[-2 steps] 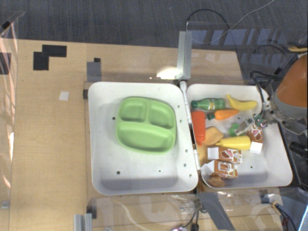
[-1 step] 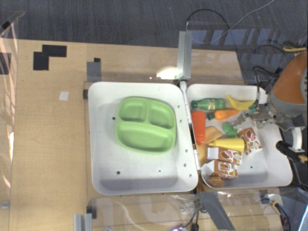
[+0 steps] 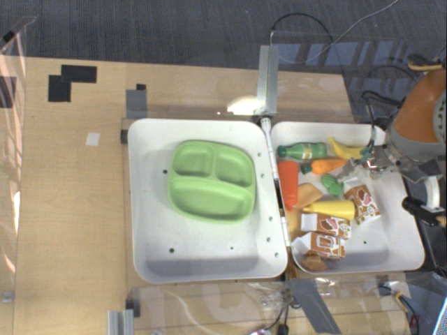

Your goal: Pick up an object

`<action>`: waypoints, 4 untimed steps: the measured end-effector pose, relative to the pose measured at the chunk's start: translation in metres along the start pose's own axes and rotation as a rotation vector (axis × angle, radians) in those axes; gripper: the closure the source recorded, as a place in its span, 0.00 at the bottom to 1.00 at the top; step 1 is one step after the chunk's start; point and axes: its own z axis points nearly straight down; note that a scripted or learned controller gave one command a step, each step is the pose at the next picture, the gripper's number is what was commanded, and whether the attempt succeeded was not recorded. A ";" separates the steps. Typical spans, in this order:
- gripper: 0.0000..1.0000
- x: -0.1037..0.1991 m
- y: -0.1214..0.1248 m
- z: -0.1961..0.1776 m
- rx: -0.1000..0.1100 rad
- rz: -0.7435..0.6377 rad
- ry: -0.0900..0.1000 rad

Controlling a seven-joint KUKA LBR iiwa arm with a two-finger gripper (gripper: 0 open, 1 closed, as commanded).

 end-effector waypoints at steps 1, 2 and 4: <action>0.00 0.004 -0.036 -0.001 -0.003 0.023 0.000; 1.00 0.005 -0.034 -0.013 -0.009 0.021 0.000; 1.00 0.069 0.032 -0.078 0.013 -0.135 0.008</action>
